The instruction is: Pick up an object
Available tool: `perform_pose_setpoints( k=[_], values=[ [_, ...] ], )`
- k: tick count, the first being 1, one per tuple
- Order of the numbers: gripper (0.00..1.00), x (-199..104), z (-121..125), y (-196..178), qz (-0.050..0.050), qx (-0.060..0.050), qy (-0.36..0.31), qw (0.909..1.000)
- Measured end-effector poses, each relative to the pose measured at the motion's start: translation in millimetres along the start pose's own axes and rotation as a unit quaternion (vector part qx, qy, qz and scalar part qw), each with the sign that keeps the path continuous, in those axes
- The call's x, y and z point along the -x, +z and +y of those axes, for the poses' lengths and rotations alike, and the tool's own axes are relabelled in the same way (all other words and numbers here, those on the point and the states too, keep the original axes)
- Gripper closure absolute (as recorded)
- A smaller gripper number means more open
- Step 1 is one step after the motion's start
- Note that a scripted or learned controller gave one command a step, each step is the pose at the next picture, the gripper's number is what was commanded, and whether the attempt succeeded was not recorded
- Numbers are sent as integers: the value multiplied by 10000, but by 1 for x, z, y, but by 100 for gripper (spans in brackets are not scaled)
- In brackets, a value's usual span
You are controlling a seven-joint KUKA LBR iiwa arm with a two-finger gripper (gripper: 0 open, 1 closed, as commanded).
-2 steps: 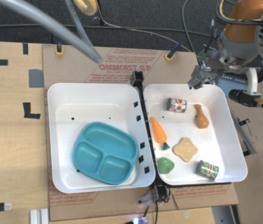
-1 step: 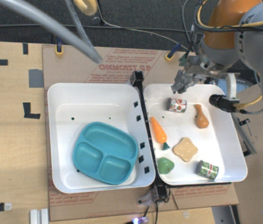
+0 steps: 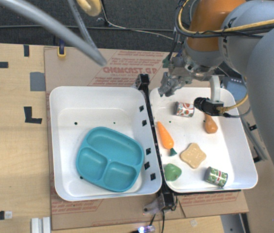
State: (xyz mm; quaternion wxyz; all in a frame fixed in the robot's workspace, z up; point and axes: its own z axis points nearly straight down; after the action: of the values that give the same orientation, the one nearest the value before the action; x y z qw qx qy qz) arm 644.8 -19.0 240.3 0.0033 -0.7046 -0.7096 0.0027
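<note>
My gripper (image 3: pixel 167 87) hangs over the back left corner of the right bin (image 3: pixel 246 144), with nothing visibly held. Just right of it and a little nearer lies a small red-and-white can (image 3: pixel 184 109). An orange carrot (image 3: pixel 165 135) lies along the bin's left wall. A tan pear-shaped piece (image 3: pixel 210 124) rests to the right of the can. Toward the front are a toast-like slice (image 3: pixel 193 155), a green vegetable piece (image 3: pixel 172 171) and a green can (image 3: pixel 216 176) on its side.
The left bin (image 3: pixel 61 130) holds a blue divided plate (image 3: pixel 109 158). A black divider (image 3: pixel 149 125) runs between the bins. The arm's orange band (image 3: pixel 214 13) and grey body fill the upper right. A grey pole (image 3: pixel 54 23) crosses the upper left.
</note>
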Motion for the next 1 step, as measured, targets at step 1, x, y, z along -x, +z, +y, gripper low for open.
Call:
perform_pose_setpoints(
  k=[1],
  values=[
    [100,-61,-6,15,-1,-4,-2,10000]
  ],
)
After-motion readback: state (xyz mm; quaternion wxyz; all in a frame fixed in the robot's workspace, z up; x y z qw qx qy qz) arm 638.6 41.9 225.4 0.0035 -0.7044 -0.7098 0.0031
